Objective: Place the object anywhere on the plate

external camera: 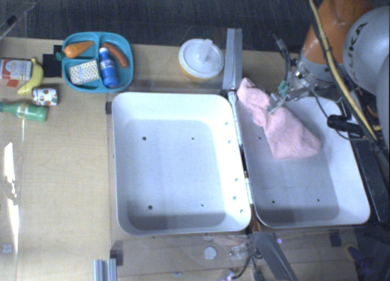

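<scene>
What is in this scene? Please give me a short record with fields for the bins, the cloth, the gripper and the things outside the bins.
left bin: white, shallow
right bin: white, holds the pink cloth
pink cloth: crumpled, in the upper left part of the right bin, one corner up against the bin's left wall
gripper: above the cloth's upper edge; hold on the cloth not clear
blue divided tray: beyond the left bin, with toy food in it
lidded white cup: beyond the bins, near the gap between them
small items: at the bench's left edge
</scene>
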